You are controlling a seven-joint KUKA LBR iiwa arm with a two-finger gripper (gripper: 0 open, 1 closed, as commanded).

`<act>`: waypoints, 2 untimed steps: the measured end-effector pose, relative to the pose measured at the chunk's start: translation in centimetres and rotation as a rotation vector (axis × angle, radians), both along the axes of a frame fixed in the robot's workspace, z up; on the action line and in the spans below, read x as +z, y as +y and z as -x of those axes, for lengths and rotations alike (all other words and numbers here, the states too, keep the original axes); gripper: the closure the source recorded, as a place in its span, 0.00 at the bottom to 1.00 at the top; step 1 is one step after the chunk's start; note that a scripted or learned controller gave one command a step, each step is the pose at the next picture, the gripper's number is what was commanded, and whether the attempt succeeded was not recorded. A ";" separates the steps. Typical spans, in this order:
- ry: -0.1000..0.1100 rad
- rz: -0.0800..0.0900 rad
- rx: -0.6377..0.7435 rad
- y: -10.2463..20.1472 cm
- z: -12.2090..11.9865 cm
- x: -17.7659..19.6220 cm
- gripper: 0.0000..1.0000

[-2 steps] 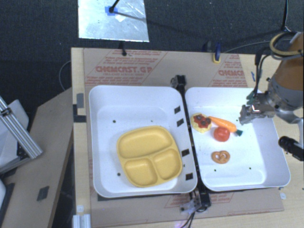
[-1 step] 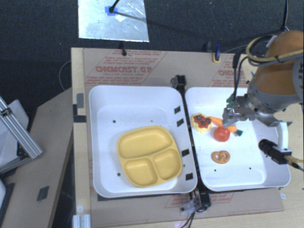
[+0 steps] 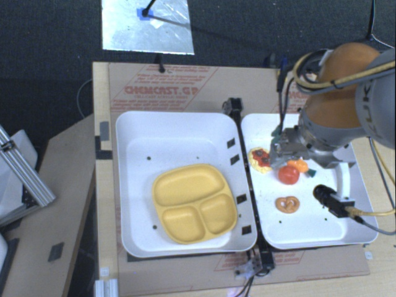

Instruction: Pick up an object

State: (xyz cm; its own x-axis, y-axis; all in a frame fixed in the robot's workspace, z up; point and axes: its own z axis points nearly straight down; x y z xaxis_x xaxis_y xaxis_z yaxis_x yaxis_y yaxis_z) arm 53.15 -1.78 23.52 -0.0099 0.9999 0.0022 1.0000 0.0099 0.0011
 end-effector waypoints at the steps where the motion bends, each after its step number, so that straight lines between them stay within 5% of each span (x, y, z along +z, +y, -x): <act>1: 0.001 0.001 0.000 5.2 0.1 -1.2 1.00; 2: -0.001 -0.001 0.002 11.3 -0.4 -0.3 1.00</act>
